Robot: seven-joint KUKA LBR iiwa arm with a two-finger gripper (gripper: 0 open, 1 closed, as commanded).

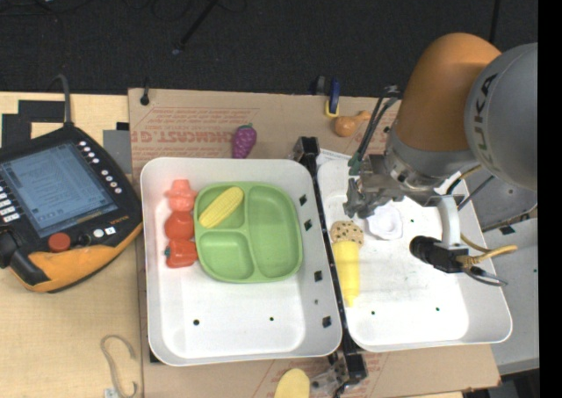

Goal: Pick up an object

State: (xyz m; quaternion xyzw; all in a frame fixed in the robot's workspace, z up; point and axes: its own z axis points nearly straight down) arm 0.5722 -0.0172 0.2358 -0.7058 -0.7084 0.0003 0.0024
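My gripper (pixel 356 203) hangs over the upper left part of the right bin (pixel 439 322), under the grey and orange arm. Just right of it lies a small white object (pixel 385 224), partly covered by the wrist. A yellow cone toy with a speckled brown top (pixel 348 263) lies below the gripper, along the bin's left wall. In the left bin (pixel 228 326) a green divided plate (pixel 263 242) carries a yellow corn cob (pixel 219 206). A red and pink toy (pixel 179 225) lies to the plate's left.
A purple grape toy (pixel 244 140) and an orange toy (pixel 349 124) lie on the cardboard behind the bins. A yellow object (pixel 292 382) sits at the front edge. A teach pendant (pixel 57 203) rests on the bench at the left, a metal hook (pixel 118 357) below it.
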